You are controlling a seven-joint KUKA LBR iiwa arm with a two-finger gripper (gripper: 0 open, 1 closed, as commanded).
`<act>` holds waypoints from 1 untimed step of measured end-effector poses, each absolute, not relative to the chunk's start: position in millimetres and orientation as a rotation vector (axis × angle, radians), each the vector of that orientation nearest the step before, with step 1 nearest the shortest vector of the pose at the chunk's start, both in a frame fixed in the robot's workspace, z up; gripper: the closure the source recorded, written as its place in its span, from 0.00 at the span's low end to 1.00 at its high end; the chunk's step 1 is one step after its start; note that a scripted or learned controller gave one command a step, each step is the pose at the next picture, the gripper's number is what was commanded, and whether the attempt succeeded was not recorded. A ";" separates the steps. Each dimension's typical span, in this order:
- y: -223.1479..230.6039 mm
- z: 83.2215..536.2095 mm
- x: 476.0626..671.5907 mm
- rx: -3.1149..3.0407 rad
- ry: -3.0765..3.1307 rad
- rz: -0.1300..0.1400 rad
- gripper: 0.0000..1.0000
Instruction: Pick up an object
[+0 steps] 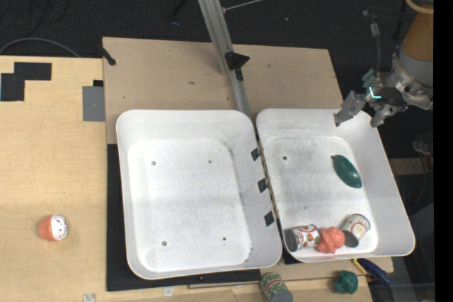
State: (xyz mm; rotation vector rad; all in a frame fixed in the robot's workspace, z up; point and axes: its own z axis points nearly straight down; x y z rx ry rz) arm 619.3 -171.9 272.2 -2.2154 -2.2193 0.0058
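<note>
My gripper (363,112) hangs over the far right rim of the right bin (304,125), its two fingers spread open with nothing between them. Below it in that bin lies a dark green oval object (347,170). Along the bin's near edge sit a small can with a red and white label (303,237), an orange-red lumpy toy (330,240) and a second small can (356,228). The arm with its orange band (419,28) comes in from the upper right.
The left bin (134,125) stands beside the right one. A slanted metal rail (216,18) runs down to the gap between the bins. An orange and white ball (53,228) rests on the wooden bench at left. A can (272,286) and a green object (345,282) lie in front of the bins.
</note>
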 end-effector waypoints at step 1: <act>-171.7 274.6 620.1 -2.216 -2.224 0.003 0.00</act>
